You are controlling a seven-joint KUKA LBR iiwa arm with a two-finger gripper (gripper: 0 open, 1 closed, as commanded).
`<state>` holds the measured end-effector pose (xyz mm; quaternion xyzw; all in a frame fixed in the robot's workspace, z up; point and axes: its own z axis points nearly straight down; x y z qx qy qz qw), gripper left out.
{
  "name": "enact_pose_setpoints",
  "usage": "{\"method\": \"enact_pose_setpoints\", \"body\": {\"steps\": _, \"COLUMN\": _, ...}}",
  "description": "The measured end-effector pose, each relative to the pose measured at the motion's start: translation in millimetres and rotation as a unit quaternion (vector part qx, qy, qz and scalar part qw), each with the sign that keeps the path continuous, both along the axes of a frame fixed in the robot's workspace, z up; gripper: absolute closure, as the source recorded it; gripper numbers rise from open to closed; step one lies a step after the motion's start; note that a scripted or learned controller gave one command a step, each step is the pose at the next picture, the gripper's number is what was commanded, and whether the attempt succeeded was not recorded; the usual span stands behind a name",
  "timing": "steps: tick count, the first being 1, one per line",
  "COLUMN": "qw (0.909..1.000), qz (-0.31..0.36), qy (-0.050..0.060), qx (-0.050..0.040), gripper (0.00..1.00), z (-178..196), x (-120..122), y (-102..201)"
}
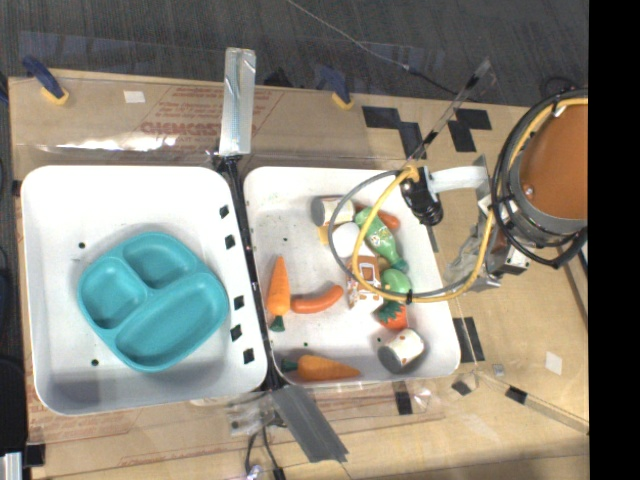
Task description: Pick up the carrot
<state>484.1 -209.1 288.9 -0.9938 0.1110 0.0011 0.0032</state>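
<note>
Two carrots lie in the right bin [262,198]. One carrot [278,286] stands lengthwise near the left wall, its green end toward the front. The other carrot [322,369] lies along the front wall, tip pointing right. The grey arm with its orange band [558,163] hangs over the bench to the right of this bin. My gripper [470,263] shows as grey metal just outside the bin's right wall, well apart from both carrots. A yellow cable [440,290] loops from the arm over the toys in the bin.
A curved orange-red toy [318,300] lies beside the upright carrot. Green toys [386,250], a red one [393,316], a white cup [401,348] and a white egg [345,238] crowd the bin's right half. A teal divided plate [150,298] sits in the left bin [40,268].
</note>
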Motion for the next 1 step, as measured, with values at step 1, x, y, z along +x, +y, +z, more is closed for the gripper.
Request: {"method": "enact_pose_setpoints", "body": {"steps": 1, "qw": 0.9999, "qz": 0.008, "qy": -0.006, "qx": -0.0019, "gripper": 1.00, "z": 88.7, "x": 8.1, "y": 0.0}}
